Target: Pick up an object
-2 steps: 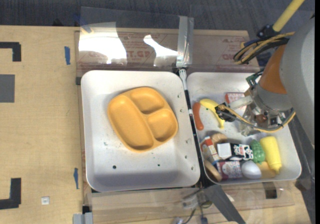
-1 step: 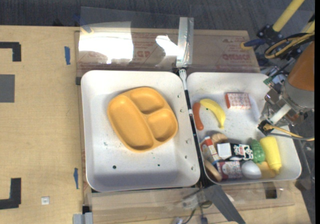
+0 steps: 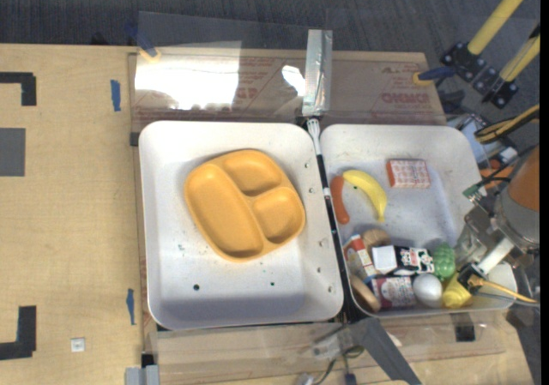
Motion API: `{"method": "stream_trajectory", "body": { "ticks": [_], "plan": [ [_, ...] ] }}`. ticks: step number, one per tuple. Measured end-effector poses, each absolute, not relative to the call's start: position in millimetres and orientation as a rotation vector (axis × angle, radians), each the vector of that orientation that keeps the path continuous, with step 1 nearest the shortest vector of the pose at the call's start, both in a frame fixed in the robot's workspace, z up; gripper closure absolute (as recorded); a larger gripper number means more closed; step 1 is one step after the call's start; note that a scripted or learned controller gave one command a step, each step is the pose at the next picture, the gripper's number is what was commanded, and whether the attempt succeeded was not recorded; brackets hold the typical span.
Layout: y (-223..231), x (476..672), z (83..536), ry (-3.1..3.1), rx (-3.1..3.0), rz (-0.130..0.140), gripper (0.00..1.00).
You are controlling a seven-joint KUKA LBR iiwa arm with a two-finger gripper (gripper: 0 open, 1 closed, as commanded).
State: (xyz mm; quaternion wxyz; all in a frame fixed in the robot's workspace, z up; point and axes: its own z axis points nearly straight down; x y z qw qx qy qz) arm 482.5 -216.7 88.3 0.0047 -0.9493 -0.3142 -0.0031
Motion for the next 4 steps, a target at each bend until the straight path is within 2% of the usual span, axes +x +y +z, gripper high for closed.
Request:
{"method": "stream_trajectory", "body": {
  "ticks": [1, 2, 3, 4],
  "plan": [
    [-114.6, 505.0, 88.5, -0.707, -3.062, -0.015, 1.0],
    [-44.0, 554.8, 186.7, -0.569, -3.086, -0.007, 1.0],
    [-47.1, 552.8, 183.9, -0.562, -3.089, 0.005, 0.0],
    [-87.1, 577.0, 183.9, -0.316, -3.125, 0.004, 0.0]
  ]
}}
